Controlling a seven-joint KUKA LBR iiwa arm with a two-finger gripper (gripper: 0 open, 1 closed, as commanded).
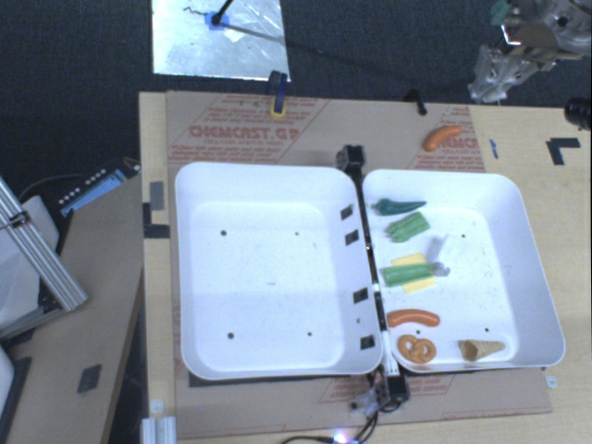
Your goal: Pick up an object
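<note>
Roughly seven items [407,274], right bin [527,248].

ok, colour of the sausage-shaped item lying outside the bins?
Orange sausage, on the board beyond the right bin; camera view.

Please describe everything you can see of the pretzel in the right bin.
The pretzel is a small toy, orange-brown with a paler looped pattern, probably plastic. It lies flat on the floor of the right bin, in the near corner next to the divider between the bins. An orange sausage lies just behind it, very close; whether they touch I cannot tell. A cone lies apart, to its right.
</note>
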